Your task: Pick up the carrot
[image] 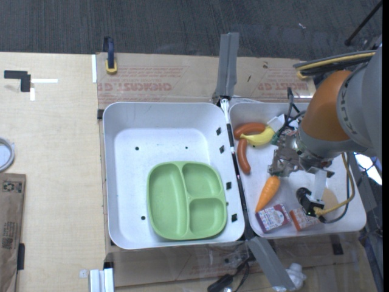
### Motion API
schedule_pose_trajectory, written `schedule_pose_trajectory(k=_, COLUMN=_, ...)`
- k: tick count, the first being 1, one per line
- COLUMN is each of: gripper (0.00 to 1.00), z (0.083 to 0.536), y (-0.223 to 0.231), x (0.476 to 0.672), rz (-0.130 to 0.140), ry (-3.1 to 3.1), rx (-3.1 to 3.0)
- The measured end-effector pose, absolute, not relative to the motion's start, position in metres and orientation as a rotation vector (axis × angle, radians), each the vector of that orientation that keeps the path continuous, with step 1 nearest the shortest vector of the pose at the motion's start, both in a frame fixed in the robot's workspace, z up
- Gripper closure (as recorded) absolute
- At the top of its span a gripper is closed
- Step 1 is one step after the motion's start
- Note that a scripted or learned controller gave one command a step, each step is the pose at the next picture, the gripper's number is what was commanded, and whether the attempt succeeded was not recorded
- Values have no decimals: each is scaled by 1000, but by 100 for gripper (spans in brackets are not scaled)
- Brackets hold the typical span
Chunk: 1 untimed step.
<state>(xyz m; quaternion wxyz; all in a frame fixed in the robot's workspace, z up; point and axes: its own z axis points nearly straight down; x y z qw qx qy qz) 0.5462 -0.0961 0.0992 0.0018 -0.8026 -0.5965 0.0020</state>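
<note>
The carrot (268,191) lies tilted in the right bin (358,215), thick end up toward the gripper (283,165) and tip pointing down at a purple packet (271,218), with a red sausage (244,157) and banana (258,137) close above it. It looks like a light, stiff, smooth toy that could roll or slip, so the thick middle, pinched across its width, seems the safest place to grab. The gripper hangs right over the carrot's top end, perhaps touching it, but how far apart its fingers stand cannot be made out here.
</note>
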Motion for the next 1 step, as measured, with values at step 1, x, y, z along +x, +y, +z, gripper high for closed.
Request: schedule_pose_trajectory(k=1, gripper=100, z=191, y=-65, x=564, rz=4, ry=-2021, rx=-2404)
